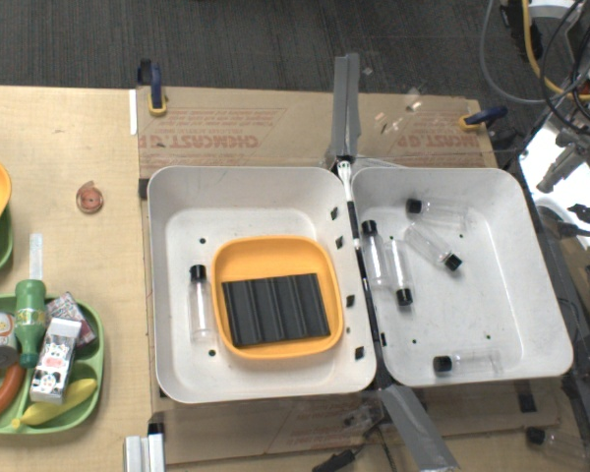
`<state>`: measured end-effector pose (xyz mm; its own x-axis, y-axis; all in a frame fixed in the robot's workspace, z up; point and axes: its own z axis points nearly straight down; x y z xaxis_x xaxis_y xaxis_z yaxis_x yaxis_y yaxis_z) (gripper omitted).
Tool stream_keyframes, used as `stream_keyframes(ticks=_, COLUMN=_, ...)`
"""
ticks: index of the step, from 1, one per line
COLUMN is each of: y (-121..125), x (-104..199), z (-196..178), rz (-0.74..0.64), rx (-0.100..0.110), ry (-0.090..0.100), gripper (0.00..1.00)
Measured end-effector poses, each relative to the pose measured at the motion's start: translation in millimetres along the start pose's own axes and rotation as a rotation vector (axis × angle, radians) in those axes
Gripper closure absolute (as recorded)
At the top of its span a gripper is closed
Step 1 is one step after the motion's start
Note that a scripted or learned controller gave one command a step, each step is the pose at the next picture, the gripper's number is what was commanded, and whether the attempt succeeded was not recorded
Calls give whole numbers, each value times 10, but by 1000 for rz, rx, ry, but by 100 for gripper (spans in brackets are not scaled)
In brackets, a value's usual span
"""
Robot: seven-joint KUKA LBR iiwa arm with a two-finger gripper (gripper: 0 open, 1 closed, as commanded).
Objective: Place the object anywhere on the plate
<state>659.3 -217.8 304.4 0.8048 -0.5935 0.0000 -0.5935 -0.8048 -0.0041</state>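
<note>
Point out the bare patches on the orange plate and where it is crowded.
The dark ridged block crowds the middle of the orange plate. Free plate: the broad strip between the block and the plate's far rim, and narrow margins along its left, right and near rims. A clear vial lies in the left bin beside the plate.

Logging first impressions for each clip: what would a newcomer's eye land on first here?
The orange plate in the left bin stands out most, with a dark ribbed block lying on it and one clear vial just to its left. Next come the clear, black-capped vials scattered across the right bin. At the far left of the bench, a green tray of toy food adds colour.
</note>
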Motion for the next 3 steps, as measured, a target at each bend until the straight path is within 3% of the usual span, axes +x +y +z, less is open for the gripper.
stream_keyframes(ticks=1, y=9, x=14, z=325, rz=-408, rx=1, ry=-1, gripper=0)
stream_keyframes(ticks=2, y=-29, x=3, z=235, rz=-412, rx=7, ry=-1, gripper=100)
stream_keyframes(ticks=3, y=-29, x=3, z=237, rz=-411, rx=7, ry=-2, gripper=0)
